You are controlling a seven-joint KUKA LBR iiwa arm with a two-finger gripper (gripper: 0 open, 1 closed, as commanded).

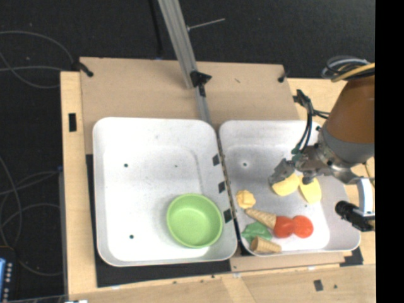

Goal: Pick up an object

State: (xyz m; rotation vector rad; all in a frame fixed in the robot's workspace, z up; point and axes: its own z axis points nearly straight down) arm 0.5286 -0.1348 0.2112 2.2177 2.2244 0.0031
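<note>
Pincer (pixel 295 174) low in right bin (pixel 252 145), touching yellow piece (pixel 285 185); grip state: cannot tell.

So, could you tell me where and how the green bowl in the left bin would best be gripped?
Probably by its rim. The green bowl sits upright with its mouth open near the front right of the left bin, so one finger could go inside and one outside the wall. Come straight down on the side away from the bin's edge, where nothing crowds it.

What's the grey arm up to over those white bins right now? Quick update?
Gripper low in right bin, at pale yellow toy pieces. Grip unconfirmed. Red toy tomato nearby.
</note>
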